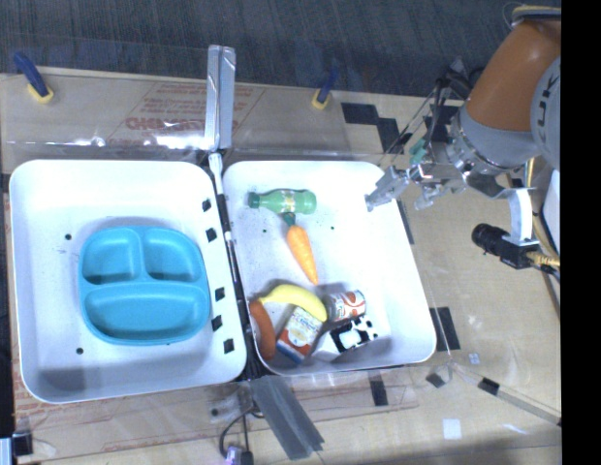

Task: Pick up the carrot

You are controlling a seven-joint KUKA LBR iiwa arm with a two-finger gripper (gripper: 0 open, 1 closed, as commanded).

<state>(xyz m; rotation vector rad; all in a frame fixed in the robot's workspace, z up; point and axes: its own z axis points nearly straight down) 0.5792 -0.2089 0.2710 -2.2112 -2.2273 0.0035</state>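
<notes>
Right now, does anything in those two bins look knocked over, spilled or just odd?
Nothing looks spilled or broken. The green bottle lies on its side in the right bin, with the carrot loose just below it. The remaining items are heaped together at that bin's near edge. The blue tray sits flat in the left bin.

carrot [301, 252]: orange and tapered, with a small green stub at its upper end.
pose: lying flat, its length running down the view and leaning slightly right, the narrow tip pointing toward the lower right.
resting place: lying on the white floor of the right bin [402, 260], near its middle.
place relative to the jaws: sitting well apart from the gripper [383, 194], to the left of it and lower in the view; nothing is touching it.
</notes>
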